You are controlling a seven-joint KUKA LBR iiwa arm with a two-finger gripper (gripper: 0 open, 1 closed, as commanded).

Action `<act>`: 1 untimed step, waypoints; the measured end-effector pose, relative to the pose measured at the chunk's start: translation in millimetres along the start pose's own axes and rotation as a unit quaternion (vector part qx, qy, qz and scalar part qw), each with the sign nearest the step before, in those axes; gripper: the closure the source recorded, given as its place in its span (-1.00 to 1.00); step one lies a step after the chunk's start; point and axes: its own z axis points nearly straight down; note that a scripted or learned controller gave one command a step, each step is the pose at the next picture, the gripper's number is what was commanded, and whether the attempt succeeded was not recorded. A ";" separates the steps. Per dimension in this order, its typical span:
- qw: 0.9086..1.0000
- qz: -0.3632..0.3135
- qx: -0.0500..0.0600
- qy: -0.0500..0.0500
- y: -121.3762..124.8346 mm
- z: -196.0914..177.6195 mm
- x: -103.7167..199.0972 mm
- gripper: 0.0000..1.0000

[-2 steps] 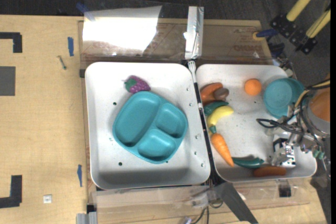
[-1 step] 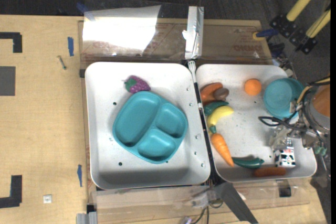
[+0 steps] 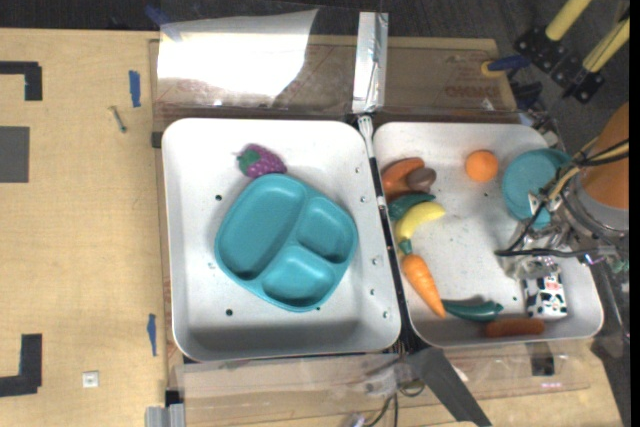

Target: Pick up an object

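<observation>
So the bench has two shallow white bins sitting side by side, the left bin (image 3: 185,215) and the right bin (image 3: 455,230). The left one holds a big teal plastic divided plate (image 3: 287,241) with three compartments, tilted a bit diagonally, and a small purple toy bunch of grapes (image 3: 260,160) sits just beside the plate's upper left edge. The right bin is way more crowded: near its left wall there's an orange-and-brown toy hot dog thing (image 3: 407,175), below that a yellow toy banana (image 3: 419,218) resting against something teal, then an orange toy carrot (image 3: 422,283) pointing down and to the right. A dark green toy pepper or cucumber (image 3: 475,309) lies along the bottom, with a reddish-brown toy sausage (image 3: 515,326) just beside it. A small round orange toy fruit (image 3: 481,166) sits up top, and a teal round bowl (image 3: 527,183) is in the upper right corner. The grey arm with the orange band comes in from the right, and its gripper (image 3: 540,250) hangs low over the right side of the right bin, right above a little white box with black cow-like spots (image 3: 546,294). There's a tangle of cables around the wrist, so whether the gripper has hold of anything can't be made out.
</observation>
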 end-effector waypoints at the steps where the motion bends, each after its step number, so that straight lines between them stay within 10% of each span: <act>1: 0.969 -0.248 -0.002 -0.006 8.6 -0.2 -0.8 1.00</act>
